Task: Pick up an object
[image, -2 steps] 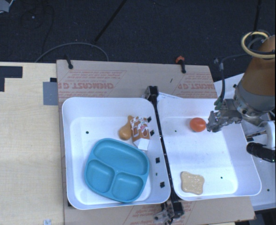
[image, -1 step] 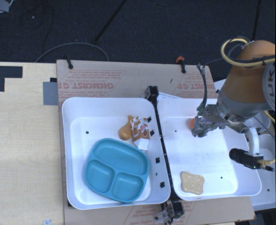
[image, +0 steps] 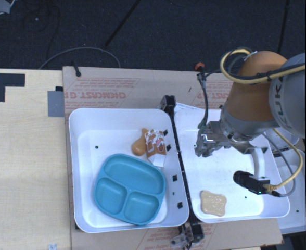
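End effector (image: 205,146) hangs over right bin (image: 278,208); finger state cannot be told. Nearest object, tan flat piece (image: 213,203), lies below it toward the near rim.

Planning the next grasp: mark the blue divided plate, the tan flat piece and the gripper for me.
blue divided plate (image: 128,187), camera view, centre ridge.
tan flat piece (image: 213,202), camera view, its middle.
gripper (image: 204,145), camera view, at its tip.

Cardboard sheet (image: 123,89): upside-down red print, illegible. Arm (image: 285,95): partial lettering.
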